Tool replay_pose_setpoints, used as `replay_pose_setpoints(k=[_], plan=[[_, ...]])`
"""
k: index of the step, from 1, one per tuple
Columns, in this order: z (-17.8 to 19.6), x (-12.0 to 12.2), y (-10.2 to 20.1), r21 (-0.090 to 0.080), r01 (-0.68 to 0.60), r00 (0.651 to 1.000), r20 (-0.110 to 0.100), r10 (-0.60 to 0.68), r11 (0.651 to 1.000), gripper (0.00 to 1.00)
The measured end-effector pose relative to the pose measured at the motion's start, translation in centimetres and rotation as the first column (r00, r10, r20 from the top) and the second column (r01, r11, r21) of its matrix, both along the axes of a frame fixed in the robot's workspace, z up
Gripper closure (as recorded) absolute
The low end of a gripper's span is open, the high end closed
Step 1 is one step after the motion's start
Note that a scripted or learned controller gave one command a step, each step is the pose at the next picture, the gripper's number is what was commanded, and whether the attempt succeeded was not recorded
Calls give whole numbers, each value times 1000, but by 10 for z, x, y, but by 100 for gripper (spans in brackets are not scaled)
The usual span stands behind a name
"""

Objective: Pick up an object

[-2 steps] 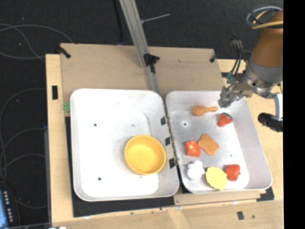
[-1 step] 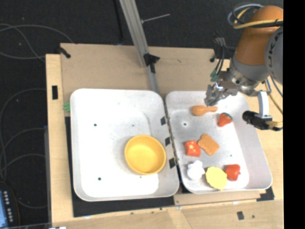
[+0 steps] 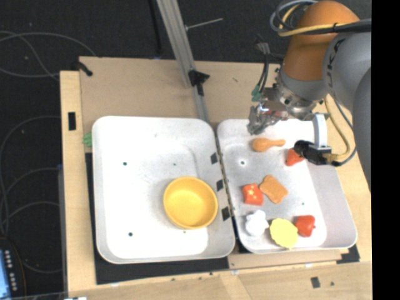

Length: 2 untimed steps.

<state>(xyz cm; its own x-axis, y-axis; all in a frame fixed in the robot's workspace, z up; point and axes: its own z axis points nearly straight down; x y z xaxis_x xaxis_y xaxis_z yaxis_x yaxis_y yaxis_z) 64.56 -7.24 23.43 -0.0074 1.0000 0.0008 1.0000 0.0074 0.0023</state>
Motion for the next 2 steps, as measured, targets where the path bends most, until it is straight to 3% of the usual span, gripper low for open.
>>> replay_pose_setpoints(k=[2], plan=[[2, -15, 93, 0, 4, 1000, -3, -4, 1000, 100]])
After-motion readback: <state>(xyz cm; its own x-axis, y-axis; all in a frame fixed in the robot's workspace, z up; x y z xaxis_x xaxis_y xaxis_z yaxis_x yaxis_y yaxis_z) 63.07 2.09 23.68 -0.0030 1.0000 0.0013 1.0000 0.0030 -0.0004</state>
